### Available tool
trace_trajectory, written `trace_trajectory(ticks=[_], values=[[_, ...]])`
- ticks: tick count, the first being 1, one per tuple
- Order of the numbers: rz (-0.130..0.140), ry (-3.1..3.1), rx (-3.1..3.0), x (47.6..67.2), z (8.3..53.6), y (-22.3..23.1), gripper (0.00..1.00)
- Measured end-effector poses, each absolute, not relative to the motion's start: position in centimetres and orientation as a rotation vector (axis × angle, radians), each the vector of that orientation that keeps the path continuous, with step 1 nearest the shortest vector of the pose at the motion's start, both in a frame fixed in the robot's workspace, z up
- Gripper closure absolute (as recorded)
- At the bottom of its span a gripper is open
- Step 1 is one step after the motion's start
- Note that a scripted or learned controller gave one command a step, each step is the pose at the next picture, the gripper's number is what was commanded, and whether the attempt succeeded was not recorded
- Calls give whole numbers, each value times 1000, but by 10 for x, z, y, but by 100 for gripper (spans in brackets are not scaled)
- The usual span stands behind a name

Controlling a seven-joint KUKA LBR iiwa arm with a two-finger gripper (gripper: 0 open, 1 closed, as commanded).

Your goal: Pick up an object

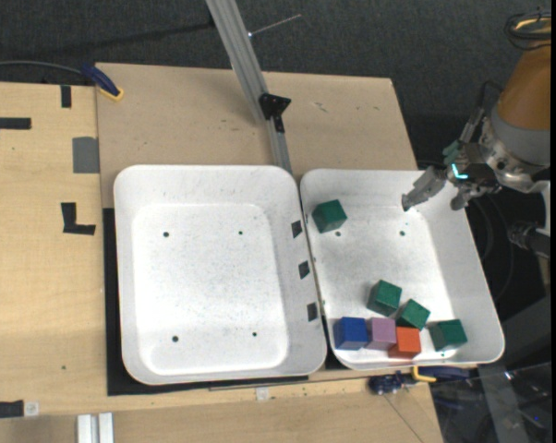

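The right bin (pixel 463 247) holds several small cubes. One green cube (pixel 330 216) lies alone near its upper left corner. A cluster sits at the bin's front: a green cube (pixel 385 296), a second green cube (pixel 414 314), a third green cube (pixel 448 333), a blue cube (pixel 352 331), a purple cube (pixel 383 331) and an orange cube (pixel 407 341). My gripper (pixel 435 201) hangs over the bin's upper right corner, open, with nothing between its fingers. It is well to the right of the lone green cube and far behind the cluster.
The left bin (pixel 130 247) lies beside the right one. A slanted metal bar (pixel 246 53) crosses the bench behind the bins and ends at a black clamp (pixel 274 107). The arm's orange band (pixel 527 86) stands at the right edge.
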State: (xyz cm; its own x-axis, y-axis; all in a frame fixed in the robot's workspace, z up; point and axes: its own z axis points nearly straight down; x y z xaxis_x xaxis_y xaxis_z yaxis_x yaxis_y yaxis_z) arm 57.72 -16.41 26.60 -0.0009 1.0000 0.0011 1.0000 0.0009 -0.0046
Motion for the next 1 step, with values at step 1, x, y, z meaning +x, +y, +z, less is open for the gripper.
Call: trace_trajectory(ticks=[1], values=[[1, -2223, -2219, 578, 268, -164, 0]])
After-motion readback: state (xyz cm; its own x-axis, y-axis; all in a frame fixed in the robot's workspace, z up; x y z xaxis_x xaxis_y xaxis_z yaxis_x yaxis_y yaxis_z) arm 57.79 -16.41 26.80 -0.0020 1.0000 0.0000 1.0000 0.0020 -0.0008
